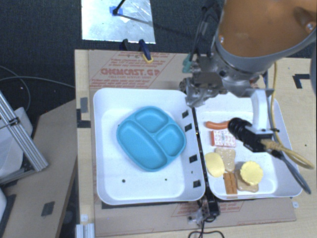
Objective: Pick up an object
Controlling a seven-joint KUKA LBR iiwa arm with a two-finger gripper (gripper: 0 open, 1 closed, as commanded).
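The right bin (285,128) holds several toy foods: an orange-red sausage (216,125), a red and white cracker packet (224,139), a yellow round piece (215,164), a beige slice (228,156), a brown stick (230,183) and a yellow disc on a tan piece (250,173). My gripper (198,95) hangs above the far left corner of that bin, close to the divider between the bins. It is well above the foods and nothing shows between its parts. The big orange and grey arm hides the far part of the right bin.
A blue divided plate (150,138) lies in the left bin (106,133). A black cable fitting (247,133) with a yellow hose crosses the right bin. A shiny metal sheet (118,13) lies beyond the bench. An aluminium frame (17,133) stands at the left.
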